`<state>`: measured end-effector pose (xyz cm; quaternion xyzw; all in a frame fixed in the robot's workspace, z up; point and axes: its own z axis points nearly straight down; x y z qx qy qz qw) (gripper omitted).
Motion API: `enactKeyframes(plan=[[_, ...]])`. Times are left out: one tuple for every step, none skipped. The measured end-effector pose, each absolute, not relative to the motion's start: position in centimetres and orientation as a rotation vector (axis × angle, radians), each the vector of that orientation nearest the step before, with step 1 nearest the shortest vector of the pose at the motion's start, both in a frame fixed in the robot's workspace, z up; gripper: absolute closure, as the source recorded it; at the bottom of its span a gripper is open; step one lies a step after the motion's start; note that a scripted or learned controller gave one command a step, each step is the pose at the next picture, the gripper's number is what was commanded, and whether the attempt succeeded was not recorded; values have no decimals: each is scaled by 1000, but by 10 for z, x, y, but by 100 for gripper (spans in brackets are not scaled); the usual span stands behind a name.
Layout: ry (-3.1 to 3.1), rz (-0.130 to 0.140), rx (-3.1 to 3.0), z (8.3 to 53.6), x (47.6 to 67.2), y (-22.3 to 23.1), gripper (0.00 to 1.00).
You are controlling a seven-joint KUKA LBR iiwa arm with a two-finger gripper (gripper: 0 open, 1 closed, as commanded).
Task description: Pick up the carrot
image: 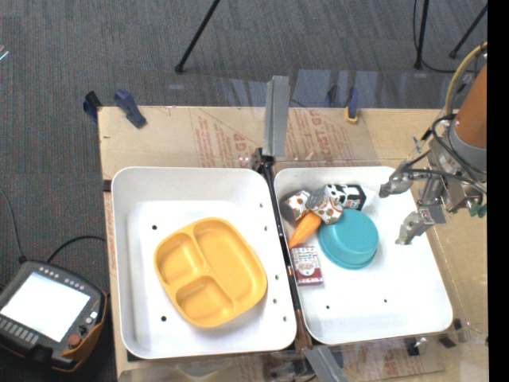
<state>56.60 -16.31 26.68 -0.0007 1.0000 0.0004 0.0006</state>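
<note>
The gripper (404,212) hangs over the right edge of the right bin (398,309), its two fingers spread apart with nothing between them; one fingertip sits near the bin's upper right rim, the other lower down. Just to its left lies a teal bowl (348,240), close to the lower fingertip but apart from it. Further left, beyond the bowl, the carrot (305,228) lies tilted near the bin's left wall, its thick end pointing down-left, well apart from the gripper. Above the carrot is a cluster of small items: a black-and-white carton (347,196) patterned like a cow, a printed can (324,209) and another small printed piece (297,204); their lettering is too small to read. Below the carrot lies a flat red packet (306,265) whose print is also unreadable. Farthest from the gripper, the left bin (135,205) holds a yellow divided plate (209,271). The cardboard sheet (207,138) behind the bins bears faint red printing that cannot be made out.
</note>
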Motion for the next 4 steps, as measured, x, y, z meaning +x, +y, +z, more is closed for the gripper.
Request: enactKeyframes(plan=[[3111,-7,-191,124,642,-133,0],[3043,0,620,111,656,-91,0],[3059,0,693,130,579,-84,0],[3065,1,682,137,579,-81,100]])
